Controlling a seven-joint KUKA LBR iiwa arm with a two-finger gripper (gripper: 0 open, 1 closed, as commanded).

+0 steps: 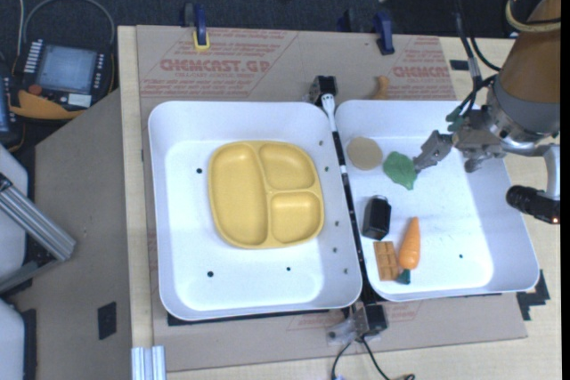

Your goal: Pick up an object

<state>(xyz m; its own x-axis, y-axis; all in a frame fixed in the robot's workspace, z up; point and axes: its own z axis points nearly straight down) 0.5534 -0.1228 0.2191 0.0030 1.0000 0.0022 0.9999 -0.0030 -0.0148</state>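
Note:
The right bin (499, 271) holds several small objects. A tan round disc (364, 153) lies near its upper left corner, with a green leafy piece (401, 170) just to the right of it. Lower down are a black block (378, 217), an orange carrot (409, 243) and a brown cracker-like block (386, 260). My gripper (451, 156) hangs over the upper middle of this bin, just right of the green piece. Its fingers are spread open with nothing between them, and the left fingertip (426, 156) is close to the green piece.
The left bin (178, 280) holds a yellow divided plate (265, 193). A black ridge (343, 191) runs between the two bins. The arm's body (530, 93) looms over the right bin's far right side. Bare white floor lies at the right bin's lower right.

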